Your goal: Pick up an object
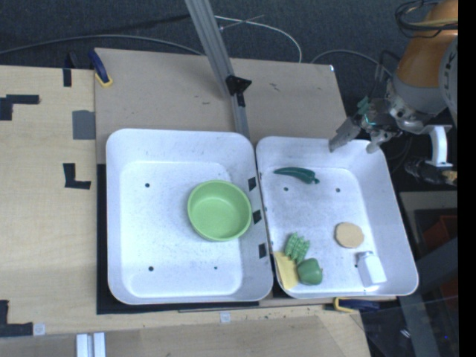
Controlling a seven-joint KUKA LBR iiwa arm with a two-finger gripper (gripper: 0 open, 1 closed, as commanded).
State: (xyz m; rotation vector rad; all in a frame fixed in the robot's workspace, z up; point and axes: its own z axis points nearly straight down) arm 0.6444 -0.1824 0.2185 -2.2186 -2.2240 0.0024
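Note:
My gripper (352, 141) hangs over the far right corner of the right bin (394, 222), its two fingers spread open with nothing between them. Below it in that bin lie a dark green pepper-like piece (297, 174), a tan round disc (349, 235), a small white block (369, 267), a green ridged toy (296, 247), a green round toy (309, 272) and a yellow piece (285, 271). The left bin (126, 199) holds a light green bowl (219, 210).
A grey metal pole (216, 50) slants across the bench behind the bins, ending at a black clamp (237, 85). Cables (268, 32) trail over the dark floor at the back. The tan bench top (44, 199) stretches left of the bins.

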